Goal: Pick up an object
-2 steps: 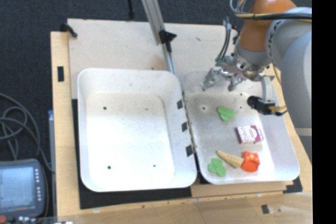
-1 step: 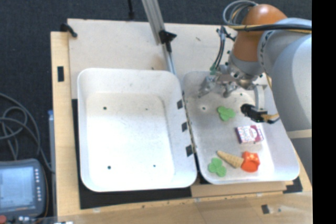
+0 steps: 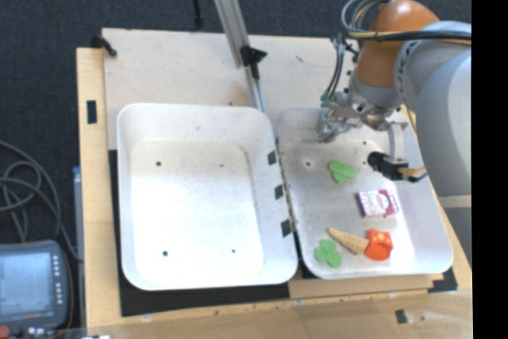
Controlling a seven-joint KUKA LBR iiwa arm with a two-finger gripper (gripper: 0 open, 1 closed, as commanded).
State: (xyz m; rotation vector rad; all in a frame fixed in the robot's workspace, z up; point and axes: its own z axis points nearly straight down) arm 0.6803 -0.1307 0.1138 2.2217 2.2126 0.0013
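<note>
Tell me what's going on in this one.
The grey arm reaches in from the right with its gripper at the far end of the right bin. I cannot see it holding anything. The objects all lie in that bin, apart from the gripper: a green piece nearest it, a pink box, a tan cone, an orange piece and a second green piece. No pick has happened yet.
</note>
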